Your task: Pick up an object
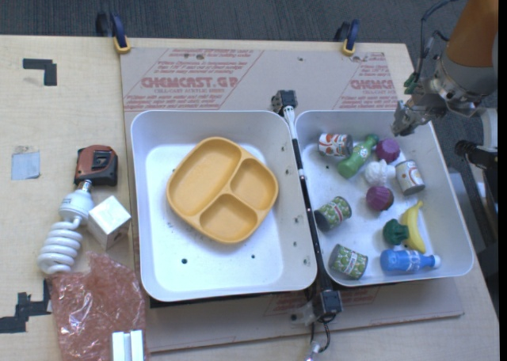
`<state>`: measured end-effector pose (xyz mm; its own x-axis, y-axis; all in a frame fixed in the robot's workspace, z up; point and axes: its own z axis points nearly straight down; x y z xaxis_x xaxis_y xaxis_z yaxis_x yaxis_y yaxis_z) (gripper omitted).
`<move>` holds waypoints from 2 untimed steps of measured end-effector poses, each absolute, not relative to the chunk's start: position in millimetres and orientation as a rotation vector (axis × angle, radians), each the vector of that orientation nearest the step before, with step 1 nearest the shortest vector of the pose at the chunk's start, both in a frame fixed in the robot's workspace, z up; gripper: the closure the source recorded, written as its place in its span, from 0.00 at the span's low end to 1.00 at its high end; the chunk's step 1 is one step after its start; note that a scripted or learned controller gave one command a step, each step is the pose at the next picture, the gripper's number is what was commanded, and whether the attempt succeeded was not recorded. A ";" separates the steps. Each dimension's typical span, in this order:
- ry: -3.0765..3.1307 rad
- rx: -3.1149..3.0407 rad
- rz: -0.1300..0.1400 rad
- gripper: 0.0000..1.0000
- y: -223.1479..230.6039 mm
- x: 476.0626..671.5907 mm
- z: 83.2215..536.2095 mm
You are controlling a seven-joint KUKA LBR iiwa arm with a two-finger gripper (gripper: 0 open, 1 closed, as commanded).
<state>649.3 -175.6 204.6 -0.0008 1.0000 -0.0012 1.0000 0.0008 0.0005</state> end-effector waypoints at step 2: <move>2.220 2.222 0.000 0.00 -186.6 556.6 92.7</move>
<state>556.6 -186.6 92.7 0.0010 1.0000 -0.0005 1.0000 -0.0010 0.0007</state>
